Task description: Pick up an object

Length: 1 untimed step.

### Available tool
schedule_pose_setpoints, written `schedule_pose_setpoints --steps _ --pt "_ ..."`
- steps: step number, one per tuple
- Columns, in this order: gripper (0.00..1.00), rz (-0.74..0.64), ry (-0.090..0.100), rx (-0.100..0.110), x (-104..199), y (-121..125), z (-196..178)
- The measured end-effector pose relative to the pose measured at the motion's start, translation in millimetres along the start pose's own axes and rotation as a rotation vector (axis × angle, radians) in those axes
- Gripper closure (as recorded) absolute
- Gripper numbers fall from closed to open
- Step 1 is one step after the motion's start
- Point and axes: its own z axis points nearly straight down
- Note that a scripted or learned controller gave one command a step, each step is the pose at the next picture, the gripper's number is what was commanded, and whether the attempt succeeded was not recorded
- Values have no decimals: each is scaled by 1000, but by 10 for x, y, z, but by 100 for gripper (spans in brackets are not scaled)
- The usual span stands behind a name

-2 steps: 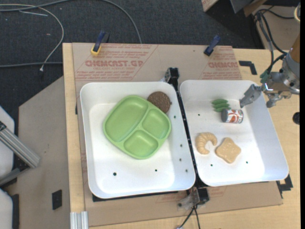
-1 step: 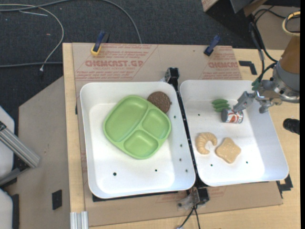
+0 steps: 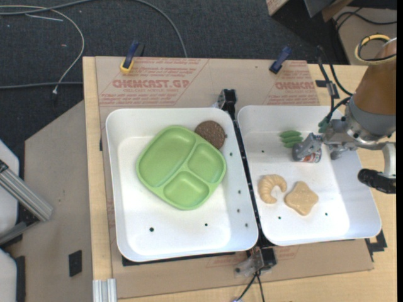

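Croissant (image 3: pixel 272 188) and tan biscuit (image 3: pixel 301 198) lie side by side in the right bin (image 3: pixel 352 222); a green item (image 3: pixel 290 137) sits farther back. Fingers (image 3: pixel 306 148) hover near it, their state indiscernible. Left bin (image 3: pixel 129 228): green tray (image 3: pixel 181 167), brown disc (image 3: pixel 210 132).

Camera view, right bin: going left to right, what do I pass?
Croissant → green item → tan biscuit-like piece → tool, down in the right bin over a small red-and-white thing.
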Motion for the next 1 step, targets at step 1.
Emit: schedule_pose_setpoints --steps 1 --pt "0 0 0 2 -17 67 456"
